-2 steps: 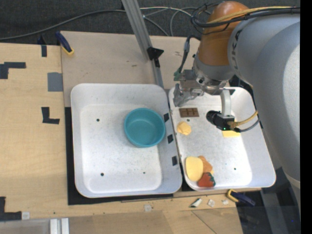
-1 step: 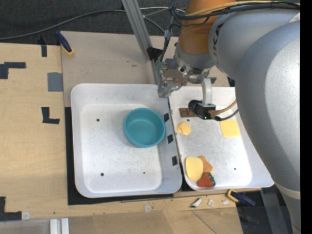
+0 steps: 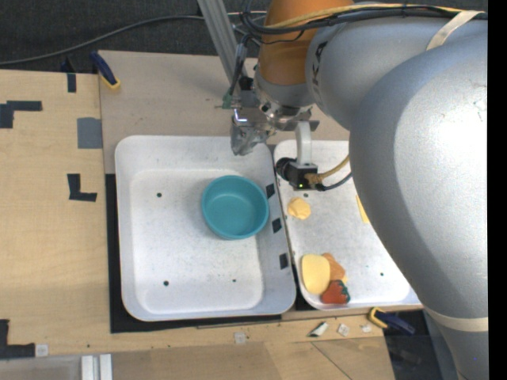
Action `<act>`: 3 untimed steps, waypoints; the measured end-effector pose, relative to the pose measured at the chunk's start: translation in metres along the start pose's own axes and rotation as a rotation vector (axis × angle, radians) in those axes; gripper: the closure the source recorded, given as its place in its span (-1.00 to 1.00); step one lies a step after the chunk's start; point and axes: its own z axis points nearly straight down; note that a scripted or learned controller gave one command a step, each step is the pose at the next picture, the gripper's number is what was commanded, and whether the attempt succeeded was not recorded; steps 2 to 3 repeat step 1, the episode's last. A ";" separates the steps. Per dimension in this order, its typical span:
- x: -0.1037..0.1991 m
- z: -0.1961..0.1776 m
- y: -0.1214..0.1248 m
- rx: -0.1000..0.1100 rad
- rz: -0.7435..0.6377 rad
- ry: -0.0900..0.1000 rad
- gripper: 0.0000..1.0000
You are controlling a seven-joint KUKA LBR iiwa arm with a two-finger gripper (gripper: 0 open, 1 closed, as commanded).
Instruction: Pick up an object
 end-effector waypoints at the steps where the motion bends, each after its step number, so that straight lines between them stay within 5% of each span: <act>1: -0.003 -0.001 0.000 0.000 0.003 -0.003 -1.00; 3: -0.003 -0.001 0.000 0.000 0.003 -0.003 -1.00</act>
